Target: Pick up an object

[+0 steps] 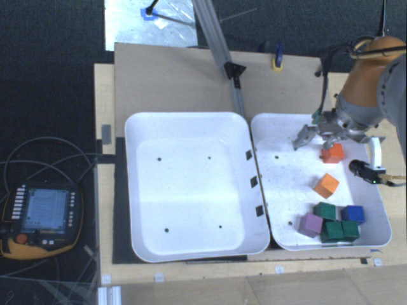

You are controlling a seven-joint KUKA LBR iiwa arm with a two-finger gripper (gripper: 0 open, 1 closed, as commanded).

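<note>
Two shallow white bins are seen side by side on the bench (pixel 172 75), the left bin (pixel 137 170) in the middle of the frame and the right bin (pixel 280 170) toward the right. The arm (pixel 375 75), grey with an orange band, is seen at the upper right of the frame, reaching down over the far part of the right bin. The gripper (pixel 321 135) is located over the upper right area of that bin, with a red-orange block (pixel 332 152) just below and beside it. Whether the pincer is released or clenched cannot be told, and no block can be seen grasped by it.

An orange block (pixel 327 185) is found lower down, near the middle right of the right bin, apart from the others. At the lower right corner of that bin a cluster is formed by a purple block (pixel 311 224), a dark green block (pixel 327 211), a blue block (pixel 353 214) and a second green block (pixel 339 232), all packed close together. A handheld control pad (pixel 41 220) with a screen is seen at the lower left of the frame, outside the bench, with cables looped around it.
</note>
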